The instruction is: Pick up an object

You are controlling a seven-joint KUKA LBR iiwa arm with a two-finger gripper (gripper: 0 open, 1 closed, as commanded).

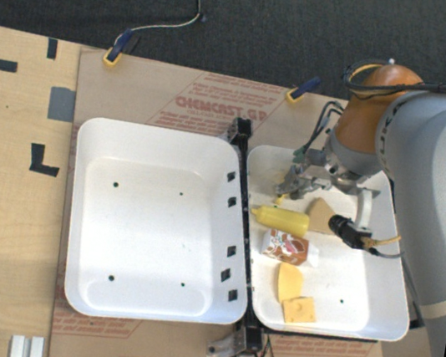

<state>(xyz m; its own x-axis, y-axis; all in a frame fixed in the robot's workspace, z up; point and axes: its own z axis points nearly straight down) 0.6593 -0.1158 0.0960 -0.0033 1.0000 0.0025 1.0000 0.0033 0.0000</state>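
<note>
White plastic: two shallow bins side by side on a cardboard sheet (218,105). Landmark for all positions: the black divider (237,218) between the bins.

The left bin (148,220) lies on the divider's left. The right bin (369,317) holds all items. A yellow banana-like piece (281,219) lies just right of the divider, at mid length. A red-and-white packet (287,246) touches it on the near side. Nearer still, a yellow wedge (290,281) and an orange-yellow block (298,310), both a little right of the divider. A tan piece (322,210) sits farther right.

The gripper (292,185) is low over the right bin's far part, just beyond the banana-like piece. Fingers: cannot tell whether apart or together. No item seen between them.
</note>
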